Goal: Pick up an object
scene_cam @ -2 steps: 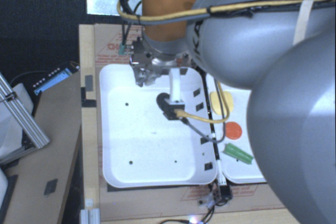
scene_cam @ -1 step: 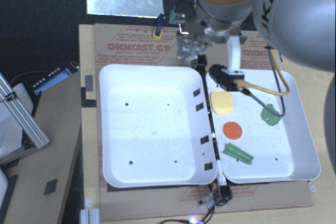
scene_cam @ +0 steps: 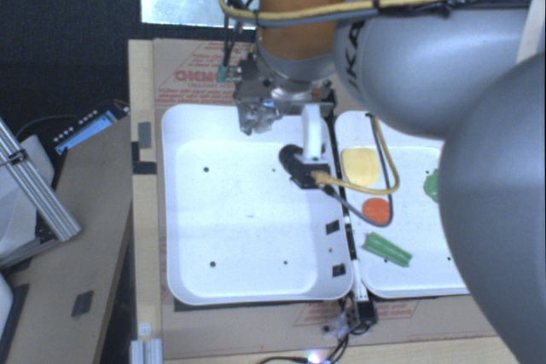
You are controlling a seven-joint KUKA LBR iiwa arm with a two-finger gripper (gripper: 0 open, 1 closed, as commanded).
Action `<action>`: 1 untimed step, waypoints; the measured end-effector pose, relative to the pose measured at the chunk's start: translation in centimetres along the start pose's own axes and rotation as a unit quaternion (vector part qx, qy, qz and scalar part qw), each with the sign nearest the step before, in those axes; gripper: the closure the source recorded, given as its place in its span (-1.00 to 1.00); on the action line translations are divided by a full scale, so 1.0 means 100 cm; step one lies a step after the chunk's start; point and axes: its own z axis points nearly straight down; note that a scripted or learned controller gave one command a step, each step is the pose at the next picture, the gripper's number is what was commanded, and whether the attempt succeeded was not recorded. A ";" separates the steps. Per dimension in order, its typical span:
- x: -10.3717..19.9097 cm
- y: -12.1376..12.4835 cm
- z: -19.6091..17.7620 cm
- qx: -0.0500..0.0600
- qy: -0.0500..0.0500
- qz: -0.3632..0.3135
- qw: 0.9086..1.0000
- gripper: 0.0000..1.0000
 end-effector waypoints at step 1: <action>0.029 -0.003 0.082 -0.001 0.000 0.000 1.000 1.00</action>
